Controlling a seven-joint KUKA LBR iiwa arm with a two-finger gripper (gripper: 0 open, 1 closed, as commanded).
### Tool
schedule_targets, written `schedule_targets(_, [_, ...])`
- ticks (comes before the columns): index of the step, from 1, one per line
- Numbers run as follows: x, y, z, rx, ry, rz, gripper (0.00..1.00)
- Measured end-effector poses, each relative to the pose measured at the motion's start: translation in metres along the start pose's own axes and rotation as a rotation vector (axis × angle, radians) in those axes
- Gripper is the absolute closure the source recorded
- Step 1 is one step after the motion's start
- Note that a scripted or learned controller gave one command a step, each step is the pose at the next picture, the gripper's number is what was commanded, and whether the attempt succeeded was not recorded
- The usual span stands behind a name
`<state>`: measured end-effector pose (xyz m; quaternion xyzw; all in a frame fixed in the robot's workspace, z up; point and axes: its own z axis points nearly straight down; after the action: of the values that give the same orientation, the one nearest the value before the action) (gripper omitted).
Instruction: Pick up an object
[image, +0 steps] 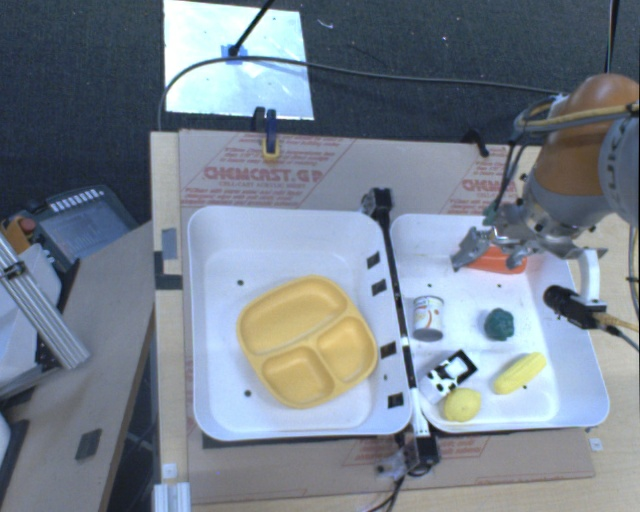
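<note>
My gripper (488, 258) hangs over the back of the right bin (580, 400), open, with its grey fingers (464, 252) spread apart. An orange object (492, 263) lies on the bin floor just below and between them; I cannot tell whether they touch it. In front of it stand a small white can (428, 317), a teal lump (499, 323), a yellow banana-shaped piece (520, 372), a round yellow fruit (461, 404) and a black-and-white checkered piece (451, 371).
The left bin (215, 250) holds a yellow divided plate (305, 340). A black divider (392, 300) runs between the bins. The arm's orange-banded body (585, 140) looms over the right bin's back right corner.
</note>
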<state>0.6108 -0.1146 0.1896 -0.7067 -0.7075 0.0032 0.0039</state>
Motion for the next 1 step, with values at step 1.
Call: schedule_targets(1, [0.0000,0.0028,-0.0062,-0.012,-0.002,-0.002,0.00])
